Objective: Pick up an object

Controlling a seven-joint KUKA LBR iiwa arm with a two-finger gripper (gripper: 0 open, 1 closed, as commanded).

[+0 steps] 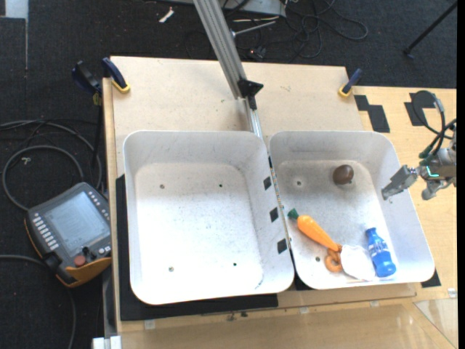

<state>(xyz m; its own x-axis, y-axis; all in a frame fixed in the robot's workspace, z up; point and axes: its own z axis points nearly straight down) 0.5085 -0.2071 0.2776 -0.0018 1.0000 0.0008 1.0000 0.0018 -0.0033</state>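
The right bin (392, 158) holds several objects. A brown ball (343, 174) lies near its back wall, and an orange carrot with a green top (314, 229) lies toward its left side. At the front are a small orange ring (333, 261), a white lump (355, 262) and a blue bottle (378, 253). My gripper (411, 188) hangs over the right bin's right rim, right of the ball and apart from every object. It is open with nothing between its fingers.
The left bin (131, 195) sits beside the right one, sharing a middle rim. A slanted metal pole (221, 38) rises from the bench behind the bins. A teach pendant (69, 227) lies on the floor to the left.
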